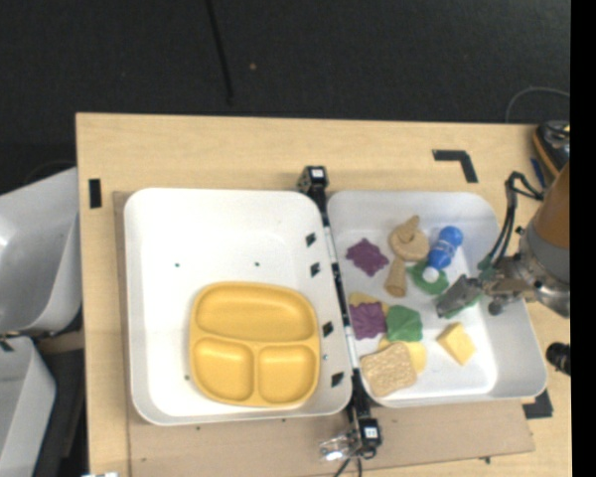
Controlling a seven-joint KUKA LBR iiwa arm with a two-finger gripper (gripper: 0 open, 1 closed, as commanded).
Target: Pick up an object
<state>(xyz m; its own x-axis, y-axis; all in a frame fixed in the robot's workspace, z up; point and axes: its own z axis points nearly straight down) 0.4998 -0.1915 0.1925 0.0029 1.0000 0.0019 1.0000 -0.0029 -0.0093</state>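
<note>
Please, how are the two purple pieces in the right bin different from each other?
The upper purple piece lies apart, on bare bin floor; the lower purple piece touches the green piece. The upper one sits farther from the yellow tray. Both are purple, small, with irregular edges.

Even overhead light, white bins [228, 207] bright, soft faint shadows, slightly blurred picture, dark surroundings

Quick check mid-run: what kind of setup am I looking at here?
Likely a lab bin-picking bench: two white bins clipped side by side on a wooden board, a yellow divided tray in one, small toy pieces like the purple piece in the other.
</note>
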